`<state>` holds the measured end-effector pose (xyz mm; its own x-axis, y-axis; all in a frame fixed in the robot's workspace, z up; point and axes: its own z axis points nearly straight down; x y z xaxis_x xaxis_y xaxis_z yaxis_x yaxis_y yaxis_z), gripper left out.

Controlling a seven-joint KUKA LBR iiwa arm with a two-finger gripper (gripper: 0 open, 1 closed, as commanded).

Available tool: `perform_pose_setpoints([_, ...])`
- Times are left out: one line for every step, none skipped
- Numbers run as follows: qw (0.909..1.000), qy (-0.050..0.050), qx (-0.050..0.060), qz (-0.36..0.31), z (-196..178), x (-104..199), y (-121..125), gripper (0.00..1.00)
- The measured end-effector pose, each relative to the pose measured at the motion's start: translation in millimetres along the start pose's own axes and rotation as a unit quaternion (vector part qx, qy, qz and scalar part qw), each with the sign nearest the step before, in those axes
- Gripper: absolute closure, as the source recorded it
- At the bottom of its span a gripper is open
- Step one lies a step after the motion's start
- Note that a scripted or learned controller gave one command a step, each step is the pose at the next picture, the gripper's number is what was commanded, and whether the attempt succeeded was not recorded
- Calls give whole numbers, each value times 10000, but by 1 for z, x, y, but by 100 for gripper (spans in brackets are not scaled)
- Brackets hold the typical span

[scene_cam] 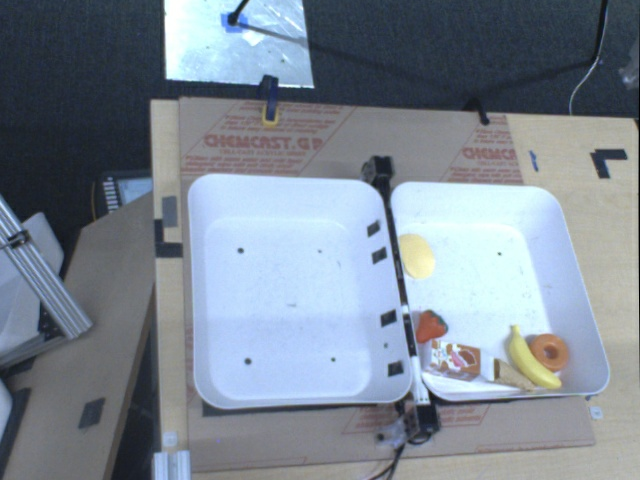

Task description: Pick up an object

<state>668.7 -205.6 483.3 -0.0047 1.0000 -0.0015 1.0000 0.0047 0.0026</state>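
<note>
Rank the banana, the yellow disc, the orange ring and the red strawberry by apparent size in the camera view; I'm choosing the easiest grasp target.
1. banana
2. yellow disc
3. orange ring
4. red strawberry

Ring and strawberry look close; treat that order as unsure.

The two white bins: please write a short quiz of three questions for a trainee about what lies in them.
1. True or false: the banana lies in the right bin.
2. What touches the banana's right side? A) orange ring B) yellow disc C) strawberry
3. Fill in: the yellow disc lies near the bin's ____ wall.

Key: 1 true. 2 A, the orange ring. 3 left.
</note>
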Motion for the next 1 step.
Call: perform_pose_setpoints([10000, -2, -6, 3, -11, 4, 0, 100])
